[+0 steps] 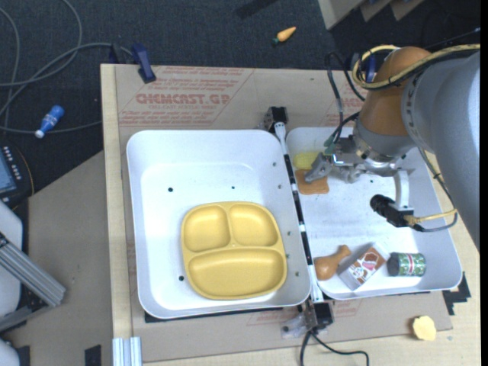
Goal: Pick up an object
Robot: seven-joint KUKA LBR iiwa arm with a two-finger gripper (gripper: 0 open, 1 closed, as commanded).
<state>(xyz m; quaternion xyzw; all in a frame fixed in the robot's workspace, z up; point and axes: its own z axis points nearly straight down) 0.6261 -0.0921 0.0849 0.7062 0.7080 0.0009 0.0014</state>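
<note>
One small blue-and-white bottle point(50, 120) far left, on the dark floor off the bench's left edge. Next, at the far left corner of the cardboard-covered bench point(114, 204), a blue clip point(142, 62). Then the left bin point(152, 166), white and shallow, taking up the left half of the bench. Flat in it, a yellow divided plate point(232, 248) with three compartments facing up, set toward the near edge and nearer the right wall than the left. Beyond the bench's far edge, on the floor, a small orange thing point(286, 33). Along the seam where the two bins meet, a black clamp point(276, 117) at the far end and another point(320, 312) at the near end. Right of the seam, the right bin point(347, 218). Tucked into its far left corner, a pale yellow lump point(305, 161), and just on the near side of that, against the left wall, a flat orange-brown piece point(314, 181); touching or merely side by side, hard to say. Low over that same corner, the gripper point(333, 169), its lower end right at the orange-brown piece's right edge. How far open: cannot tell, and no hold on anything to be made out. Along the right bin's near edge, a brown pear-shaped piece point(331, 264) by the left corner, a small printed box point(361, 267) tilted up against it, then a green can point(406, 264) on its side toward the right corner. Above these, reaching in over the right wall, the grey arm point(450, 105) with its orange band. Last, outside the bin near the bench's near right corner, a yellow chunk point(424, 327).
</note>
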